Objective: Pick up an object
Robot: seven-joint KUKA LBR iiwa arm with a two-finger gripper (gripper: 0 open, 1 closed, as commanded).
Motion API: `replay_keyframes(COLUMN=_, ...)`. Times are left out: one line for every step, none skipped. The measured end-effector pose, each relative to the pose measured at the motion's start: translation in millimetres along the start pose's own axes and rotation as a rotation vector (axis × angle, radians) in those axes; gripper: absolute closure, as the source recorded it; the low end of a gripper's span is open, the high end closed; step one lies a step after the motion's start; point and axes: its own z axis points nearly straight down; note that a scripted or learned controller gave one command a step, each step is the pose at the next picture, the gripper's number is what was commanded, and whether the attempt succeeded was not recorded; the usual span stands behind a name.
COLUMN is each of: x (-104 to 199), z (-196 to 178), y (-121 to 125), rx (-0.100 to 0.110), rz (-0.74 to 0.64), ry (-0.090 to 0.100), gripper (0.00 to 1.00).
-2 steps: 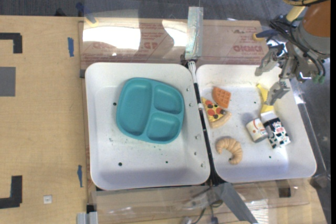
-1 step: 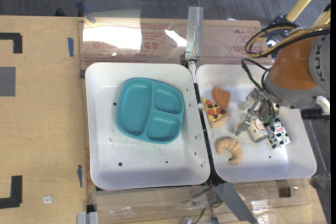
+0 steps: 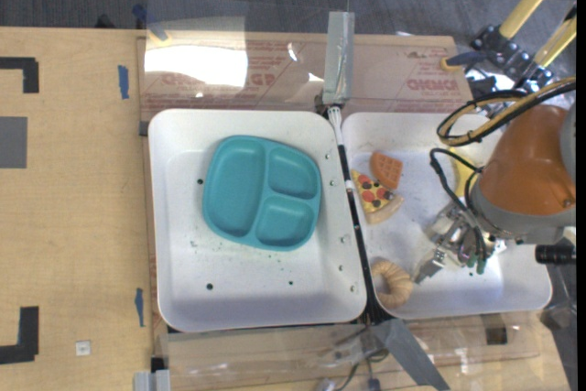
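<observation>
My fingers (image 3: 439, 259) are hanging low in the right bin (image 3: 522, 293), lower right of the frame, tips pointing toward the lower left. I cannot tell whether they are spread or closed; nothing is visibly sitting between them. A tan croissant-like pastry toy (image 3: 394, 281) is lying just left of the tips, near the bin's lower-left corner. A pizza slice toy (image 3: 375, 197) and a waffle piece (image 3: 387, 168) are lying further up, apart from me. A teal divided plate (image 3: 262, 191) is resting in the left bin (image 3: 183, 288), centre frame.
</observation>
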Motion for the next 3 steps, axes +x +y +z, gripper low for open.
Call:
replay_keyframes(x=-28, z=-20, y=14, rx=0.004, rz=0.241, ry=0.005, gripper=0.0)
replay_keyframes(x=15, z=-1, y=3, rx=-0.001, rz=0.417, ry=-0.008, gripper=0.0)
replay_keyframes(x=-9, z=0, y=36, rx=0.0, rz=0.675, ry=-0.002, gripper=0.0)
